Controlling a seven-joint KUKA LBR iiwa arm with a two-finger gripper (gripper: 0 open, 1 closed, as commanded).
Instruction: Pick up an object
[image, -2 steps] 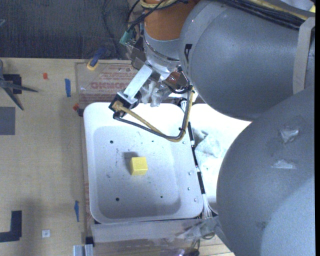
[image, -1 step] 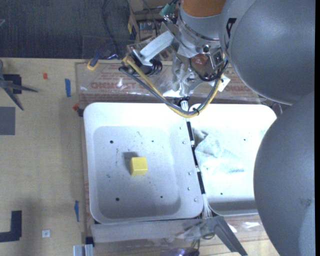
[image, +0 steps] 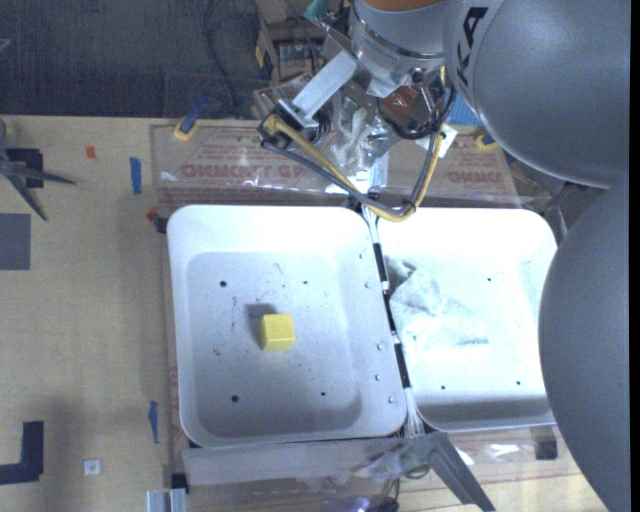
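A small yellow cube lies near the middle of the left bin. In the right bin, close to its left wall, sits a crumpled white, translucent object. My gripper hangs high behind the bins' far rims, roughly over the seam between them, with yellow and black cables looping beneath it. It is far from the cube and well above the white object. Nothing is seen held in it.
The grey arm fills the upper right and right side, overhanging part of the right bin. A cardboard sheet lies behind the bins. Small tools and blue clips rest on the wooden bench to the left.
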